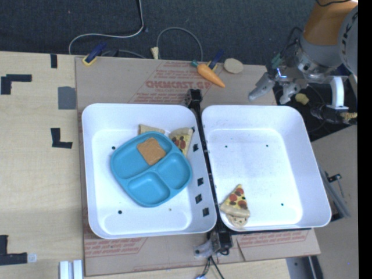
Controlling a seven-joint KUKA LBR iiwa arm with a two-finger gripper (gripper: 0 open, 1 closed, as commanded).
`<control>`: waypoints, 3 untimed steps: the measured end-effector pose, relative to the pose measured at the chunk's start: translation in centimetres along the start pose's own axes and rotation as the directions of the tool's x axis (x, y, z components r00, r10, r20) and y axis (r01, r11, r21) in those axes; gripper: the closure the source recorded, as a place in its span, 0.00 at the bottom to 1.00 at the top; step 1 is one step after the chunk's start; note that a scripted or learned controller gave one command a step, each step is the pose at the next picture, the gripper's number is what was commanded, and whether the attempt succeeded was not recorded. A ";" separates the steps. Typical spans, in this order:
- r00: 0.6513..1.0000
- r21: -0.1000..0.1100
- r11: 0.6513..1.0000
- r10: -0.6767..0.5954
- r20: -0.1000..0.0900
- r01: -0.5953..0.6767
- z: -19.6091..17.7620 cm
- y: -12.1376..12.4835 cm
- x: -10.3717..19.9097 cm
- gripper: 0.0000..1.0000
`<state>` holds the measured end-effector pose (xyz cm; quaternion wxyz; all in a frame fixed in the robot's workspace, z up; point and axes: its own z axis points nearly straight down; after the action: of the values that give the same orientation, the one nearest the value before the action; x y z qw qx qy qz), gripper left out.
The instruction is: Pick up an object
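My gripper [274, 90] hangs at the upper right, beyond the far rim of the right bin [290, 156], over the cardboard. Its two fingers stand apart and open, with nothing between them. A toy pizza slice [235, 204] lies in the right bin's near left corner. In the left bin [102, 202] sits a blue divided plate [152, 173] with a brown toast square [152, 150] in its far compartment. A second pizza slice [182, 139] and a tan piece [149, 130] lie against the plate's far edge.
A toy carrot [210, 75] and a tan round piece [233, 65] lie on the cardboard behind the bins. Cables [139, 16] run along the back. A black clip strip [200, 156] joins the two bins.
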<state>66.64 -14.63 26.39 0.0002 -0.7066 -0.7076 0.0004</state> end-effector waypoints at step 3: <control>1.000 -0.001 1.000 -0.001 0.000 0.001 17.9 -5.6 5.0 0.00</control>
<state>61.06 -9.64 8.45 -0.0003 -0.7063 -0.7079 0.0000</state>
